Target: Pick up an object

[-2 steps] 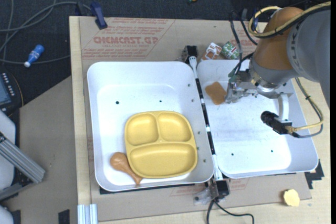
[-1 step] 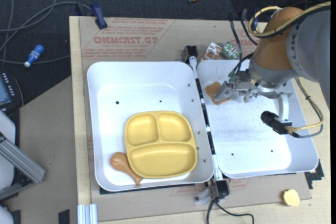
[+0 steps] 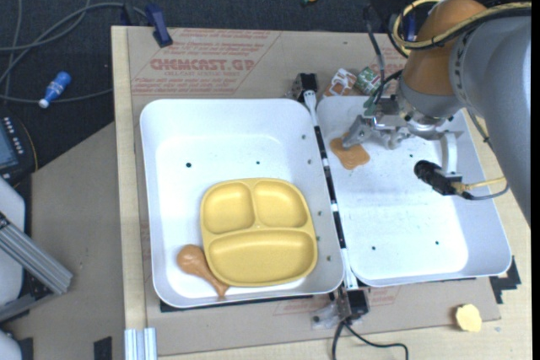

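In the right bin (image 3: pixel 472 253), the gripper (image 3: pixel 361 131) hangs just above a tan piece (image 3: pixel 350 154).

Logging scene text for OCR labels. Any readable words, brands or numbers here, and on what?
"CHEMCAST GP": large red print on the brown board under the bins.
Smaller red lines above and below it: too blurred to read.
Crumpled wrapper behind the right bin: print unreadable.
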{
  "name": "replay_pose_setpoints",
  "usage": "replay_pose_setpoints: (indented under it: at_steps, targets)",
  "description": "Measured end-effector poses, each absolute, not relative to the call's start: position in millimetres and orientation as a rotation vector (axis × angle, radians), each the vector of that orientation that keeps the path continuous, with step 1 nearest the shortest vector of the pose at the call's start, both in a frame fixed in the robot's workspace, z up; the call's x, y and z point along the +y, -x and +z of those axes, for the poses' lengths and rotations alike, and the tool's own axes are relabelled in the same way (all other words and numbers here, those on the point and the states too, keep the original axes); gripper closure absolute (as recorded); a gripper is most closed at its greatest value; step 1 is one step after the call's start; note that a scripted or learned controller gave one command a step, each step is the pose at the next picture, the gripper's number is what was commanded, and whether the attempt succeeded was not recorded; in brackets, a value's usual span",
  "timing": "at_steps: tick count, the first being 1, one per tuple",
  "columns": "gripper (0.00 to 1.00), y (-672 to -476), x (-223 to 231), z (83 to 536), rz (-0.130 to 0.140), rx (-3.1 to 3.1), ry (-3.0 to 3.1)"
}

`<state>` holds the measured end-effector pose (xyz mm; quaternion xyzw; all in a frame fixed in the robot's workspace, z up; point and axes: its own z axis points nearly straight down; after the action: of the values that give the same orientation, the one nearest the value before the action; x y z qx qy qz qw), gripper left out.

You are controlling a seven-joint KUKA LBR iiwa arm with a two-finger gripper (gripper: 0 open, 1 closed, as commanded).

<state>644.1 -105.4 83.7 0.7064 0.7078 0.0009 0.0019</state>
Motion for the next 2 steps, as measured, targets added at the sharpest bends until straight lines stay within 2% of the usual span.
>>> replay_pose_setpoints:
  at_steps: [2]
  targets:
    - [0.0,-616.5,-94.9,85.2,-0.001,2.221,-2.224]
